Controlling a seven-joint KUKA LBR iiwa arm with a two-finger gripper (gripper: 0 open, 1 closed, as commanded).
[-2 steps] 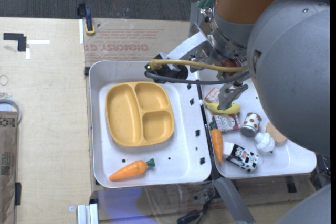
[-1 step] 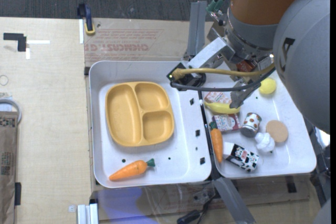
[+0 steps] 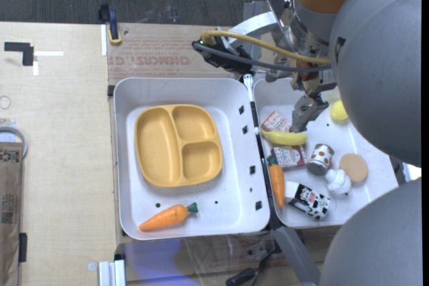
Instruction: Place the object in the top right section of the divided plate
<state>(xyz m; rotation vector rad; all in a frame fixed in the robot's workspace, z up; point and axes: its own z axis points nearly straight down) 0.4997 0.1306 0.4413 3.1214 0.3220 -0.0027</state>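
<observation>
Gripper (image 3: 305, 110) is hovering over the right white bin (image 3: 385, 174), its grey fingers pointing down just above the yellow banana (image 3: 284, 137); whether they are parted or closed cannot be told, and nothing is visibly sitting between them. Packets, a small can and a second carrot are crowding the banana. The yellow divided plastic plate (image 3: 178, 144) is lying in the left white bin (image 3: 127, 164), with an orange toy carrot (image 3: 164, 216) near its front edge. Likely risk: fingers are descending onto clutter, pinching a neighbouring packet or sliding off the curved banana.

Matt yellow plastic divided plate (image 3: 178, 144), smooth white plastic bins (image 3: 127, 164), pale wood-grain bench (image 3: 57, 164).
</observation>
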